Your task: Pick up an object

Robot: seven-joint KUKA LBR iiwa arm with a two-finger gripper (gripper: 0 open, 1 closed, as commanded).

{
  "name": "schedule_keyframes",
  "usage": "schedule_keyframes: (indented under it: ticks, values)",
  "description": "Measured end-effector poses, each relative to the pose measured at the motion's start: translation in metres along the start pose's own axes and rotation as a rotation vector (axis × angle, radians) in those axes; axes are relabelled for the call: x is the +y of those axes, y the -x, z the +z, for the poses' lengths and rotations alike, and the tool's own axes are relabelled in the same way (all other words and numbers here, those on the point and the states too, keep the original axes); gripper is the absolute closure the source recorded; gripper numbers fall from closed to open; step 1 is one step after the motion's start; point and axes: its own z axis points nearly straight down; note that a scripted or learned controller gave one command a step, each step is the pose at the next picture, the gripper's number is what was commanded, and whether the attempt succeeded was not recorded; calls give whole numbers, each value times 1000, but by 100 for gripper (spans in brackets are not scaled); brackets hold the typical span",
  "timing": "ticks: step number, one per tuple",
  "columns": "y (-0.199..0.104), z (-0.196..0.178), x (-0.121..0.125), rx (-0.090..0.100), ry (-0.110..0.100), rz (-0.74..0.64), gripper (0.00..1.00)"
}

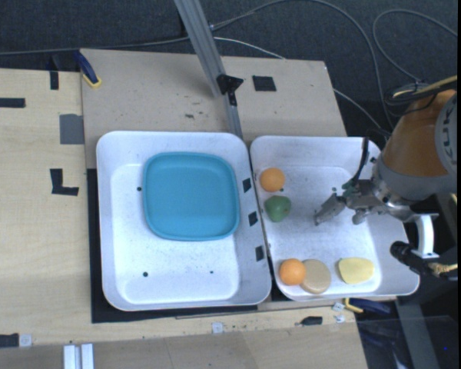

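Two shallow white bins sit side by side on the counter (38, 206). The left bin (115, 275) holds a single teal square plate (190, 195) with rounded corners, lying flat in its far half, with a few small dark specks on the bin floor nearer the camera.

The right bin (323, 148) holds five small things. Along its left wall, an orange ball (272, 179) lies farthest away, and a green rounded piece (277, 207) sits just near of it, the two almost touching. Along the near wall runs a row: a second orange ball (292, 271) at the left, a tan round biscuit-like piece (316, 276) touching it on the right, and a pale yellow piece (356, 270) a little apart, farther right. The yellow piece is a flattish oblong whose long axis runs left to right; the others are too round to show any heading.

The arm (419, 148) reaches in from the right, and its pincer (339, 211) hovers over the bare middle of the right bin, pointing left. Its fingers stand apart with nothing between them, well clear of the green piece and the near row.
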Motion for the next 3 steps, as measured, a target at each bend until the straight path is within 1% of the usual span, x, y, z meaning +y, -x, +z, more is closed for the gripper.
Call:
schedule_keyframes:
  ticks: [1, 2, 3]
  values:
    - [6, 51, -9, 0, -1, 0, 0]
    - [6, 60, -8, -2, 6, 0, 0]
    - [7, 49, -7, -3, 8, 0, 100]
